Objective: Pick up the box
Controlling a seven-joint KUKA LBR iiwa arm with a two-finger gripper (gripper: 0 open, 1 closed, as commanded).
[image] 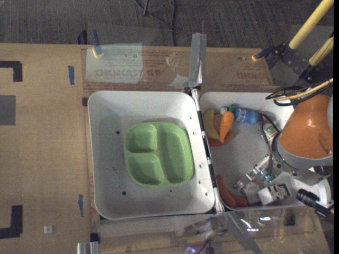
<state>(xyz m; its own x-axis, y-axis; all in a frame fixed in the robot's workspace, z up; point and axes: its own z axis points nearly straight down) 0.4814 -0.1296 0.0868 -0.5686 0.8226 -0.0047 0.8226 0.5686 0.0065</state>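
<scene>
A green tray point(158, 153) lies in the left bin point(100, 115). In the right bin point(238, 157), the tool point(258, 177) is low, near the box point(273, 193); its opening cannot be determined. The worktop point(42, 142) is brown, the floor point(63, 9) grey carpet.

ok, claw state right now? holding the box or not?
Claw: low in the right bin, beside a small white box. Whether it is open, closed or gripping the box cannot be told.
</scene>
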